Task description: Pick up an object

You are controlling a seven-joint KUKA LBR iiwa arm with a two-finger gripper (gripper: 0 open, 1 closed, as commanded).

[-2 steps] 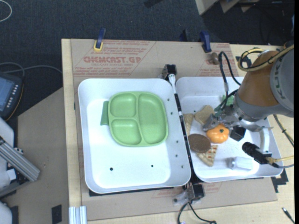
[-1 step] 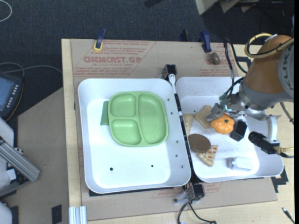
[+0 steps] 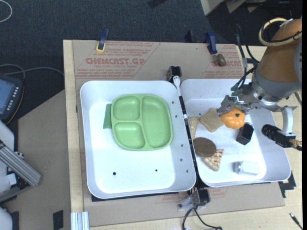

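Note:
The right bin [image 3: 273, 166] holds several small items: an orange fruit [image 3: 233, 120], a tan bread slice [image 3: 211, 120], a black block [image 3: 245, 133], a brown round disc [image 3: 205, 146], a pizza-like wedge [image 3: 214, 159] and a small white piece [image 3: 246, 167]. My gripper [image 3: 232, 105] hangs over the bin's upper middle, right above the orange fruit and close to the bread slice's right corner. Its metal tip overlaps the top of the fruit. Whether it touches the fruit I cannot tell.
A green divided plate [image 3: 142, 121] lies in the left bin [image 3: 96, 176]. The ridge where the bins meet [image 3: 184, 128] runs between them. The arm's orange band [image 3: 283, 51] and grey wrist cover the right bin's far right corner. A black part [image 3: 276, 134] sticks out at the right rim.

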